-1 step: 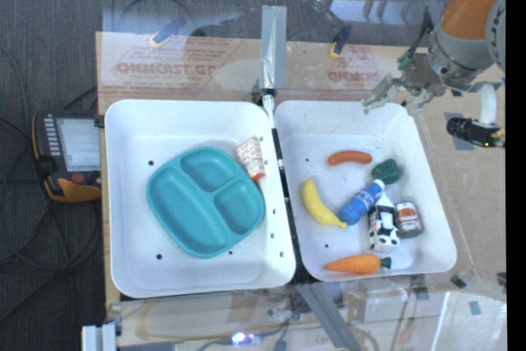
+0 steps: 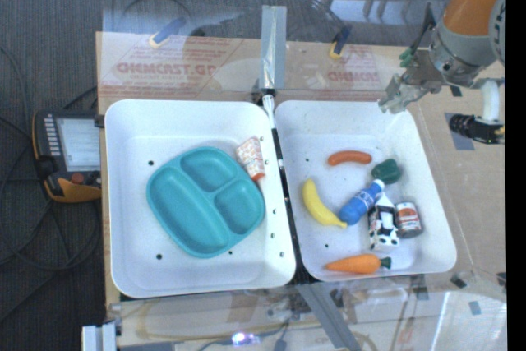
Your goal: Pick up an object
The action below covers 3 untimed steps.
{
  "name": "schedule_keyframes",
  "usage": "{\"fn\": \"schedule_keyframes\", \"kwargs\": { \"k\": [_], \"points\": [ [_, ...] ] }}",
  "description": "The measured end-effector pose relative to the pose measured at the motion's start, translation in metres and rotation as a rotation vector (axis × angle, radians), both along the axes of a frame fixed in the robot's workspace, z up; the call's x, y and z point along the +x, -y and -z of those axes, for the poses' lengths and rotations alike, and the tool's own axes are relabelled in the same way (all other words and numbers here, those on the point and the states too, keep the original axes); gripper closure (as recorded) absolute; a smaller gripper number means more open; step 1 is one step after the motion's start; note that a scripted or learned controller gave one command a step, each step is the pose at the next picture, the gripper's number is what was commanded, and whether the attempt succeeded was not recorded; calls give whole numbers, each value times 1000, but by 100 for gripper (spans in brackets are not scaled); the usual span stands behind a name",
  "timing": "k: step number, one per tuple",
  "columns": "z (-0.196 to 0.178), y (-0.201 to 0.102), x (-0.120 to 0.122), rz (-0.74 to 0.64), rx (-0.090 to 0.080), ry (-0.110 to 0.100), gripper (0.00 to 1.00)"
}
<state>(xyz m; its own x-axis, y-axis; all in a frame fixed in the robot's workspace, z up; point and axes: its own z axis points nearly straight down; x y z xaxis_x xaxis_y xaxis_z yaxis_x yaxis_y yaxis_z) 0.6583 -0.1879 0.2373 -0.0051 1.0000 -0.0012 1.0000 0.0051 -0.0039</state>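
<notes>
the brown board (image 2: 185,66) behind the bins bears faded red mirrored lettering, roughly "chemcast gp"; a similar red print sits further right, too faint to read. labels on the can (image 2: 408,219) and small packet (image 2: 251,155) are illegible.

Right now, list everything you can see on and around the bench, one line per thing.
bins: 2, white, side by side on the bench
divided plate: 1, teal, in the left bin
small packet: 1, white and orange, left bin, at the plate's upper right edge
sausage: 1, red-orange, right bin, upper middle
green toy: 1, dark green, right bin, right of the sausage
banana: 1, yellow, right bin, left side
bottle: 1, blue with white cap, right bin, centre
cow toy: 1, black and white, below the bottle
can: 1, red and white, right of the cow toy
carrot: 1, orange, right bin, near edge
handheld device: 1, black and orange, left of the bench
gripper: 1, grey, over the right bin's upper right corner
</notes>
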Motion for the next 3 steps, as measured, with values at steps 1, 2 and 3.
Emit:
{"fn": "schedule_keyframes", "kwargs": {
  "k": [1, 2, 3],
  "points": [
    [0, 0, 0, 1, -2, -1, 0],
    [142, -17, -35, 0, 2, 4, 0],
    [134, -19, -35, -1, 5, 1, 100]
  ]
}}
